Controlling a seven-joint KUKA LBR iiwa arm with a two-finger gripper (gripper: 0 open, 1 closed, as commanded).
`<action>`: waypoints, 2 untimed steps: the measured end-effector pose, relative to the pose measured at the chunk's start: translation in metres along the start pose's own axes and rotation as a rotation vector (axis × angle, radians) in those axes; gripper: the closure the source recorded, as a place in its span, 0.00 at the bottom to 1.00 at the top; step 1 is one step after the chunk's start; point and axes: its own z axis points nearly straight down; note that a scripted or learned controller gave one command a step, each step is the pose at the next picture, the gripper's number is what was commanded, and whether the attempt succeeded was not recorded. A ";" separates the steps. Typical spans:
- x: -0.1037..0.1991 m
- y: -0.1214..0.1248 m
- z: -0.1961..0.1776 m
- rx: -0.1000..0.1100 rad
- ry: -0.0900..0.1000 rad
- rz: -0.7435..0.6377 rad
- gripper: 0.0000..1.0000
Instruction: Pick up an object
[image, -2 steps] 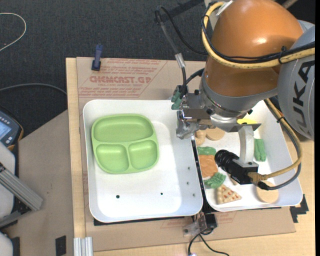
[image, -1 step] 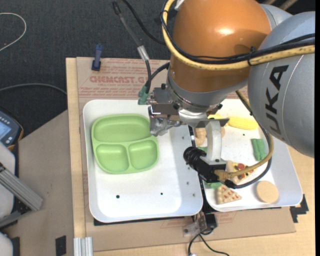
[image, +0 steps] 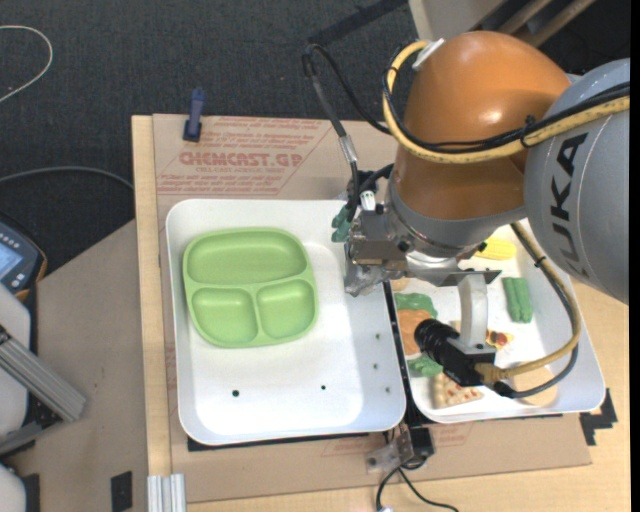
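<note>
The arm (image: 480, 100) is positioned above the right bin (image: 585, 372), with the gripper (image: 365, 272) low at the divider between the two bins; whether the gripper is apart or together cannot be told from this view. Candidate objects lie in the right bin: a green stick (image: 517, 298) near the far side, a yellow piece (image: 495, 250) partly under the wrist, a green scrap (image: 415, 300) just beside the divider, and a tan piece (image: 455, 395) at the near edge. A green plate (image: 250, 285) with three compartments lies flat in the left bin (image: 300, 390), apart from the gripper.
</note>
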 end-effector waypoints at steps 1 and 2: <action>0.004 0.001 -0.013 -0.008 0.004 -0.007 1.00; 0.002 0.067 0.051 -0.003 0.001 -0.004 1.00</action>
